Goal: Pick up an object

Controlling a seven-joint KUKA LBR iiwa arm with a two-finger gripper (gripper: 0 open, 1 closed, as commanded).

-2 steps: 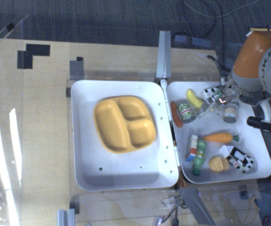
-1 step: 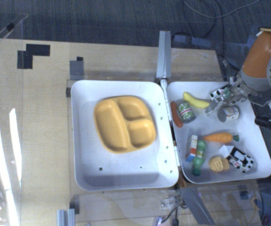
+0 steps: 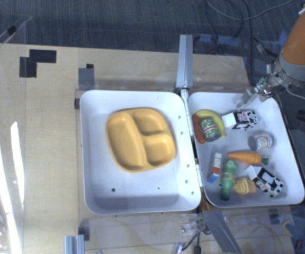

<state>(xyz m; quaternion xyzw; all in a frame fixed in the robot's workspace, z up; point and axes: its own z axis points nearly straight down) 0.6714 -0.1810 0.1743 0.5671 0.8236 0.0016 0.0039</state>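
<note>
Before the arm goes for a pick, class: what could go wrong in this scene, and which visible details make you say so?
1. The claw sits at the right bin's back rim, so a descent there might hit the wall.
2. The can lies against the banana, so a grab could catch both or slip.
3. The carrot, green bottle and tube crowd together, leaving little room.

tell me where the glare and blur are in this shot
Camera view: bright white streaks of glare lie on a clear panel over the bench's left side; the yellow divided tray in the left bin shows soft highlights; the arm's orange band at the upper right looks soft; small toys such as the carrot are sharp enough to identify.
</note>
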